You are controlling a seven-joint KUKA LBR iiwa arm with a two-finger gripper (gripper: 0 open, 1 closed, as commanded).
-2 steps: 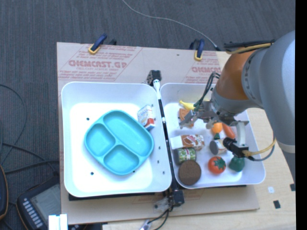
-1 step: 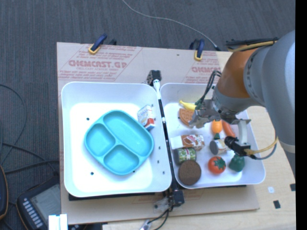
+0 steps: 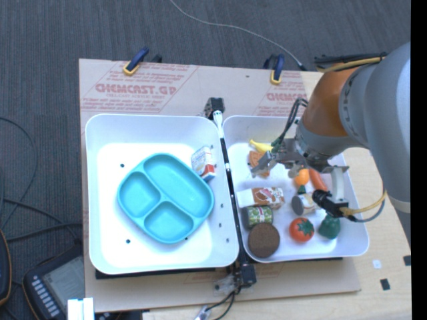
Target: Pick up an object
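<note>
Over the right bin's [image 3: 353, 245] far-left corner the gripper [image 3: 265, 163] hovered; jaws' state untellable; next, descend onto the banana [image 3: 259, 145].

Dark grey carpet [image 3: 60, 25] seen across upper and left of frame. Thin pale cable [image 3: 200, 20] laid over carpet at top centre. Dark cables [image 3: 17, 179] looped at left edge. Brown board [image 3: 167, 85] printed with red lettering placed at centre, clamped at top by two blue-and-yellow clamps [image 3: 135, 61]. Pale wooden benchtop [image 3: 393, 265] visible at lower right. Dark device [image 3: 50, 289] seen at lower left corner. Lighting even, soft.
</note>
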